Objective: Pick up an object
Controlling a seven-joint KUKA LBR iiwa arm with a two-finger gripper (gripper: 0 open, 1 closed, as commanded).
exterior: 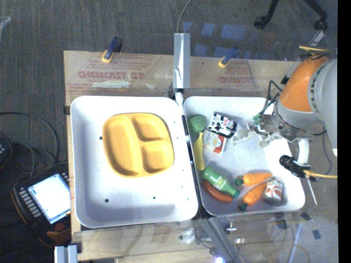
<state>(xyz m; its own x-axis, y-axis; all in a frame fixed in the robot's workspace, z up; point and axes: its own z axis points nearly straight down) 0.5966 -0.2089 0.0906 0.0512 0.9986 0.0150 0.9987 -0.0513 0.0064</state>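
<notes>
Right bin [285, 204], near edge: small can [273, 190], two carrots [255, 178], green bottle [219, 179], sausage [216, 193]. Far corner: printed carton [219, 128]. Left bin: yellow divided tray [139, 143]. Gripper [253, 131] above right bin's far half (jaws' spread: cannot tell). Carton just left of jaws, long axis slanting; nearest candidate by judgement.

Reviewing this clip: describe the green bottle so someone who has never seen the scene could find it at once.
Start at the right bin, the one full of small items, and go to its lower left part. The green bottle lies there on its side, slanting, just above a red-brown sausage. It is the one glossy green item with a red band, unlike the orange carrots to its right.
</notes>
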